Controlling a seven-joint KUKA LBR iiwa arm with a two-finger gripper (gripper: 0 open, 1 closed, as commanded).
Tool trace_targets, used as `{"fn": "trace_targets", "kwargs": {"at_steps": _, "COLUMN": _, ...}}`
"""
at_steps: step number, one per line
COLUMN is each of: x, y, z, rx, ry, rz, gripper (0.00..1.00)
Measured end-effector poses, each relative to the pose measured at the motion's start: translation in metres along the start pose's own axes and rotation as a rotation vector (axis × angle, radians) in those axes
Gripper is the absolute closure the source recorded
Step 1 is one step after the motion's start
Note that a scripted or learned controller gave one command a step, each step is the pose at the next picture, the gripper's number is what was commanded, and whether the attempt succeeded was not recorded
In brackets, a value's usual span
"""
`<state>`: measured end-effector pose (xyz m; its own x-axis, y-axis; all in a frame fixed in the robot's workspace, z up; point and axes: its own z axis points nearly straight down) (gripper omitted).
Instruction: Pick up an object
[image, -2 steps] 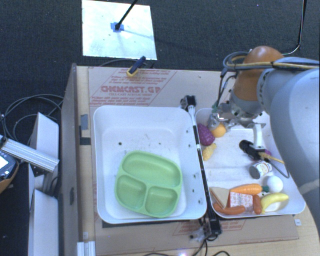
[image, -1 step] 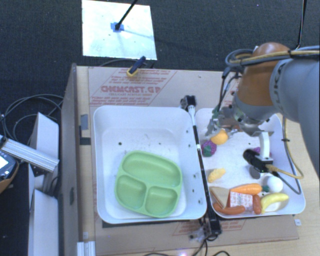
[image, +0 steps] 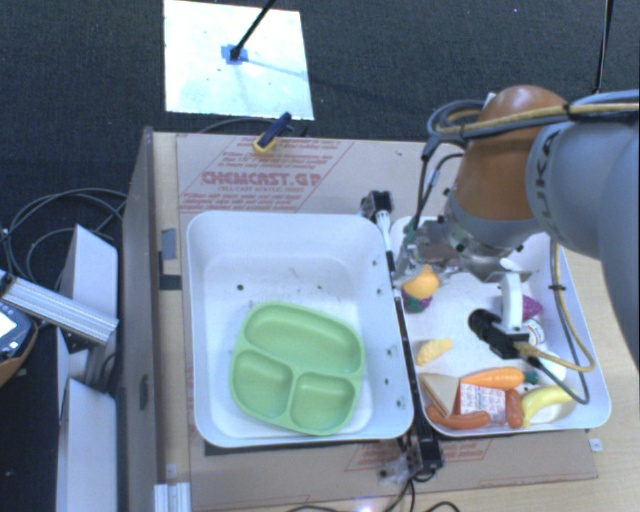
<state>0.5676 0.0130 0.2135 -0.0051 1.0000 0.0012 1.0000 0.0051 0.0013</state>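
My tool low in right bin, just above yellow-and-purple toy near left wall. Cannot tell its opening or any hold.

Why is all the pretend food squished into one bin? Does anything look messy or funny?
Nothing looks broken or spilled. The toy food, like the carrot and banana, is heaped in the near corner of the right bin, while the green plate in the left bin lies turned at a slant.

two white bins, one green divided plate, one carrot, one banana
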Motion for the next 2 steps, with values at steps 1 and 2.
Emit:
{"fn": "trace_targets", "kwargs": {"at_steps": 1, "x": 0.042, "y": 0.028, "z": 0.03, "rx": 0.001, "ry": 0.0, "rz": 0.001, "gripper": 1.0}}
{"fn": "trace_targets", "kwargs": {"at_steps": 2, "x": 0.106, "y": 0.054, "z": 0.004, "rx": -0.001, "ry": 0.0, "rz": -0.001, "gripper": 1.0}}
